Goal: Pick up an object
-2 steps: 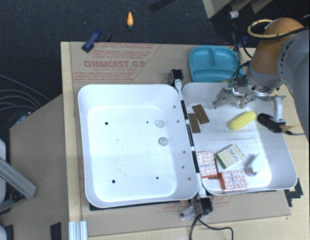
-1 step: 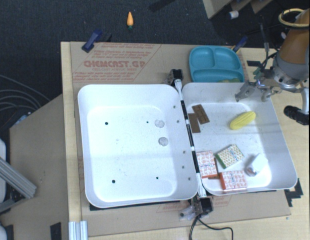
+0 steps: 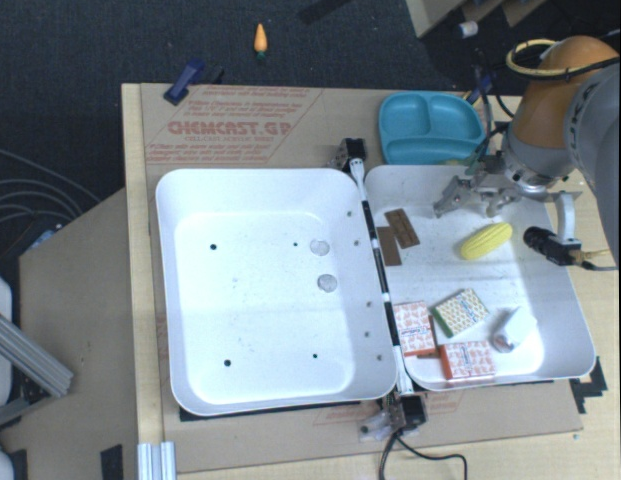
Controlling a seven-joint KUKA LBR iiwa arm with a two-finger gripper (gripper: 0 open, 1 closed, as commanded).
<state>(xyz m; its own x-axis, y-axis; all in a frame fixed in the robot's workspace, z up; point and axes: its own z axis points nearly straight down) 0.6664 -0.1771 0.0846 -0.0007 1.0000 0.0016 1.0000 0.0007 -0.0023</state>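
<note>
The grey arm (image 3: 580, 98) with its orange band is reaching in over the far edge of the right bin (image 3: 560, 298), and its gripper (image 3: 477, 194) is hanging just above the bin's far rim, a little beyond the yellow corn cob (image 3: 486, 240). The two metal fingers (image 3: 449, 200) are standing apart, splayed to either side, and nothing is sitting between them. The corn cob is lying on the bin floor, tilted, near the gripper but not touching it. Toward the divider from the cob, two brown rectangular pieces (image 3: 394, 236) are lying side by side on the floor of the same bin. On the near side of the cob, a small checkered green-and-yellow box (image 3: 460, 311) is resting at an angle, with a red-and-white patterned box (image 3: 414, 327) beside it against the divider and another red-and-white box (image 3: 468, 360) lying at the near rim. A small grey object (image 3: 504, 331) is sitting just to the outer side of the checkered box; its kind is hard to tell. The left bin (image 3: 190, 268) is lying on the other side of the divider from the cob. Beyond the right bin's far rim, a blue sectioned tray (image 3: 430, 126) is resting on the cardboard-covered bench (image 3: 240, 128).
</note>
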